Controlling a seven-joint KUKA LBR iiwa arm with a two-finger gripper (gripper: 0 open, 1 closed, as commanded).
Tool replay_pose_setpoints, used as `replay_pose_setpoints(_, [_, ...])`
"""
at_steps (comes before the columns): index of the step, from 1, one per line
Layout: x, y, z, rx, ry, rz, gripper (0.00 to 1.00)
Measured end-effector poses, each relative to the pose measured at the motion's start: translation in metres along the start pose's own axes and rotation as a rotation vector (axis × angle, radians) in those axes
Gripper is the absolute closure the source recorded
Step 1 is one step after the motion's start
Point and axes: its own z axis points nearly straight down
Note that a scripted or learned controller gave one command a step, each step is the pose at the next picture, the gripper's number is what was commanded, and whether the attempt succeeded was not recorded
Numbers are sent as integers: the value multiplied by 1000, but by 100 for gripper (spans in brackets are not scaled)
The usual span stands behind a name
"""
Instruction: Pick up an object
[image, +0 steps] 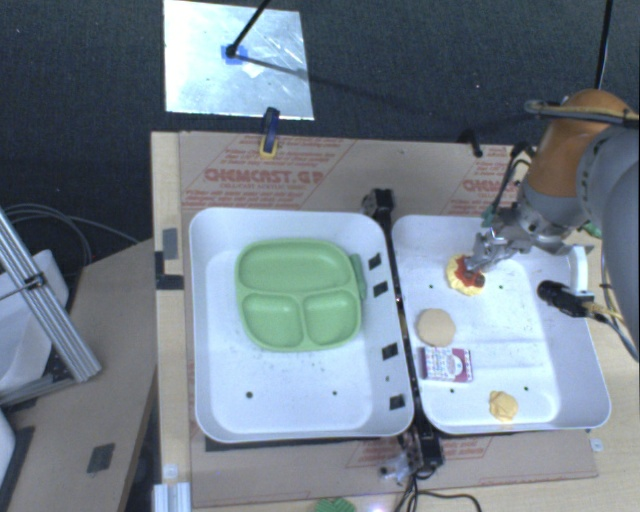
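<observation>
In the right bin (575, 385) lie a yellow and red toy (465, 277) near the back, a round tan cookie (436, 326), a small maroon and white packet (446, 365) and a yellow lump (503, 405) near the front. My gripper (482, 259) is down at the back of that bin, its tip touching the top right of the yellow and red toy. The arm comes in from the right with its orange band above the wrist.
The left bin (215, 400) holds a green divided tray (298, 293). A black divider with clips (393, 300) runs between the bins. A white handle and black cable (570, 296) sit at the right bin's right side. Cardboard lies under both bins.
</observation>
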Motion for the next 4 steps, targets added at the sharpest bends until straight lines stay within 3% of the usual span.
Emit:
replay_pose_setpoints(1, [-1, 0, 1, -4, -4, -1, 0])
replay_pose_setpoints(2, [0, 2, 11, -10, -2, 2, 0])
replay_pose_setpoints(3, [0, 0, 0, -1, 0, -1, 100])
replay_pose_setpoints(4, [-1, 0, 1, -4, -4, -1, 0])
